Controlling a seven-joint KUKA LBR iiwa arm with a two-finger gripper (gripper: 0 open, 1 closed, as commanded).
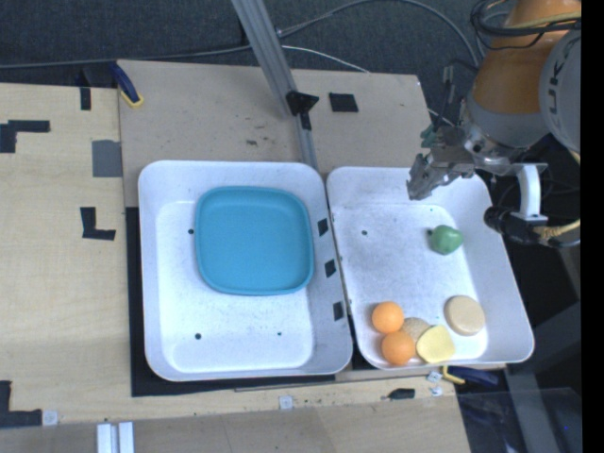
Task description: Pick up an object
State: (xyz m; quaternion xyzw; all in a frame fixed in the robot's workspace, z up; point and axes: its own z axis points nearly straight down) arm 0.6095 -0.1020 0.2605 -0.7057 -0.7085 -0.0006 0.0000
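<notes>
A: Currently listed, item one: pincer point(422, 185), hanging over the far edge of the right bin point(377, 210). State of grip?

B: Cannot tell; it reads as a dark cluster from above. Nothing visible between its tips.

A: Item two: candidate objects.

B: Green ball point(445, 240) alone near the bin's middle right, just beside the pincer's reach, likely the easiest pick because nothing crowds it. Two orange balls point(387, 317), a yellow piece point(436, 344) and a tan disc point(464, 314) bunched at the near right corner, touching.

A: Item three: left bin point(160, 253).

B: Holds one blue plate point(254, 240), flat, centred toward the far side. Probably too broad to grip.
</notes>
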